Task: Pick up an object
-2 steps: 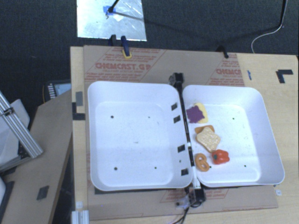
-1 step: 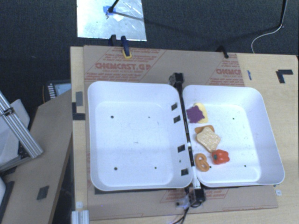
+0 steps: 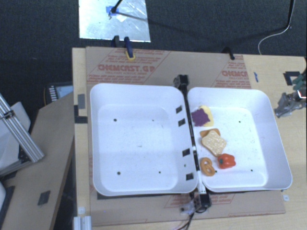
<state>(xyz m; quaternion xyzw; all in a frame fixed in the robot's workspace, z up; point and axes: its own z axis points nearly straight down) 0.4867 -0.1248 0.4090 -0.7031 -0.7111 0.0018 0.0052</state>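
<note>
Several small toy foods lie along the left side of the right bin (image 3: 268, 128). A purple piece on a yellow one (image 3: 201, 116) is farthest back. A tan slice of bread (image 3: 213, 142) lies in front of it. A red pepper (image 3: 226, 161) and a brown pretzel (image 3: 207, 166) sit nearest the front. My gripper (image 3: 288, 104) is at the right edge of the view, outside the right bin's far right rim and apart from every object.
The left bin (image 3: 139, 138) sits beside the right one, joined by a black hinge strip (image 3: 188, 128). Both rest on a cardboard sheet (image 3: 163, 63) on the bench. A shiny metal plate (image 3: 114, 12) lies at the back left.
</note>
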